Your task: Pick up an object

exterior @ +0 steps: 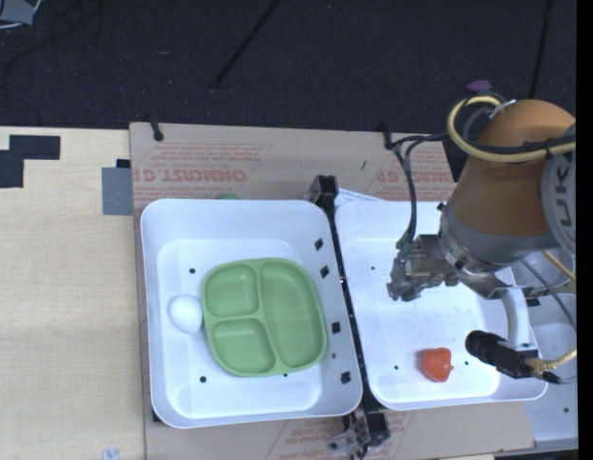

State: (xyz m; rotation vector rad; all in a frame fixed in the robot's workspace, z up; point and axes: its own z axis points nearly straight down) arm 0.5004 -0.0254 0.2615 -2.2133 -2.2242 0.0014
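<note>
A small red object [435, 363] lies near the front edge of the right bin [382, 372]. My gripper [408, 281] hangs over the middle of that bin, up and to the left of the red object and apart from it. Nothing shows in its grasp. In the left bin [171, 228] a green three-part plate [264, 315] lies flat, and a white egg-shaped object [185, 313] rests against the plate's left edge.
The two bins meet at a black-clipped divider [336, 286]. The arm's grey and orange body [512, 180] covers the right bin's far right part. Cardboard [258, 166] lies under the bins, with pale benchtop [57, 305] to the left.
</note>
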